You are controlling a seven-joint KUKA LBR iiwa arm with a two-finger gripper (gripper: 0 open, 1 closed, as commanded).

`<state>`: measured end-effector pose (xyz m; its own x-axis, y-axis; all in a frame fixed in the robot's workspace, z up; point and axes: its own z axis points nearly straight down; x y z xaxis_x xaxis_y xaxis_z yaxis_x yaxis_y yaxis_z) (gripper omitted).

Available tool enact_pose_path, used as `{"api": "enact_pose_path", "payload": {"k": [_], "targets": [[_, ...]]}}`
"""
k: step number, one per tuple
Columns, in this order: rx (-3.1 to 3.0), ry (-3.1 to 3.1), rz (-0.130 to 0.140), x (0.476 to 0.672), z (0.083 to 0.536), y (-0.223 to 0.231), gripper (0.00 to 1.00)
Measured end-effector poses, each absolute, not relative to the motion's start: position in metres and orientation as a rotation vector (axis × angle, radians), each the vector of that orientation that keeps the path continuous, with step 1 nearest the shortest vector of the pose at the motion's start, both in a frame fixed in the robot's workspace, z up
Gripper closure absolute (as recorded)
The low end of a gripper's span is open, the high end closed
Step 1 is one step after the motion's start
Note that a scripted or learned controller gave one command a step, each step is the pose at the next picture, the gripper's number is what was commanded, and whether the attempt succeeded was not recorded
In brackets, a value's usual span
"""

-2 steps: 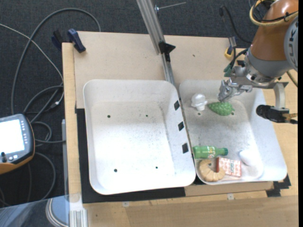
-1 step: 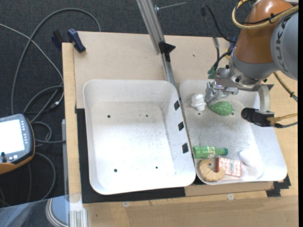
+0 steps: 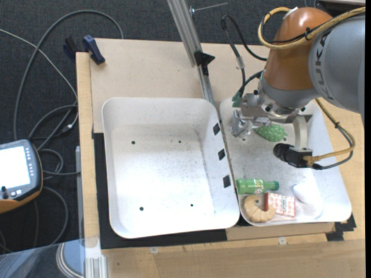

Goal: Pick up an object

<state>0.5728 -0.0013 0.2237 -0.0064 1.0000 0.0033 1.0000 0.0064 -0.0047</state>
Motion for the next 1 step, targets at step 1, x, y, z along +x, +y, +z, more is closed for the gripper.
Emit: {"api": "enact_pose_path", "payload": {"k": [1], "targets": [[-2.211, -2.224, 0.001, 0.5574, 0.2188, 0.0436, 1.0]]}}
